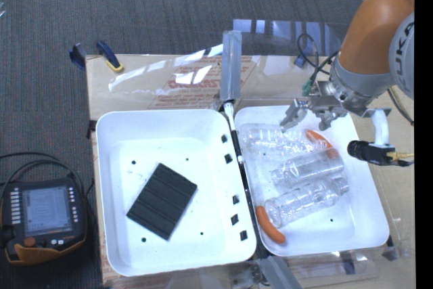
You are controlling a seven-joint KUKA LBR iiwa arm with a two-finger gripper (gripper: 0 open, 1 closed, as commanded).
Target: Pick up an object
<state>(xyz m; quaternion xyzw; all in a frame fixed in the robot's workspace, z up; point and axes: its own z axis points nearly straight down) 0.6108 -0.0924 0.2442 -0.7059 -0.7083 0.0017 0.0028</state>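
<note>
My gripper (309,117) hangs over the far edge of the right bin (369,223), fingers (292,114) spread open with nothing between them. Below it lie three clear plastic bottles: one (269,139) at the far left, one (308,169) in the middle, one (306,202) nearer the front. An orange sausage-shaped piece (319,141) lies just under the gripper, beside the middle bottle. A second orange piece (270,225) rests at the bin's front left. A flat black ribbed block (162,201) lies in the left bin (111,145).
A divider with black clips (233,179) separates the two bins. A grey upright post (231,68) stands behind them on cardboard. A teach pendant (44,216) sits on the floor at left. Blue-and-yellow clamps (101,54) grip the bench's far left corner.
</note>
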